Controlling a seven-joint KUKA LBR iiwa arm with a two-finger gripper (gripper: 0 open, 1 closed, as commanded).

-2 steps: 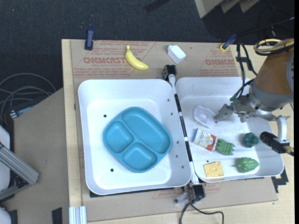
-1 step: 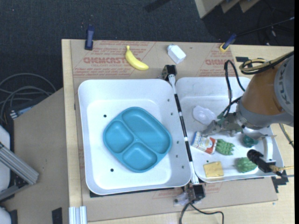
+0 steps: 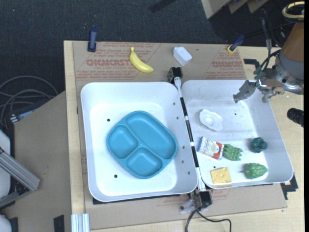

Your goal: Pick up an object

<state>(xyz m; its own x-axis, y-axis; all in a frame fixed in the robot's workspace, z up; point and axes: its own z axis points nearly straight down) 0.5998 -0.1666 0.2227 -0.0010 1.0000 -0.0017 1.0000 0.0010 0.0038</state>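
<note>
carton [image 3: 210,148] lies flat in right bin [image 3: 270,124], near divider, long axis running upper-left to lower-right | step: approach, nothing grasped | gripper [image 3: 253,92] hovers over bin's upper right, well apart, jaws look spread and empty | next: travel to carton, align across short side, descend

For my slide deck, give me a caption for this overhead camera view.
Open gripper above the right bin of small items; blue tray in the left bin; banana on the bench.
</note>
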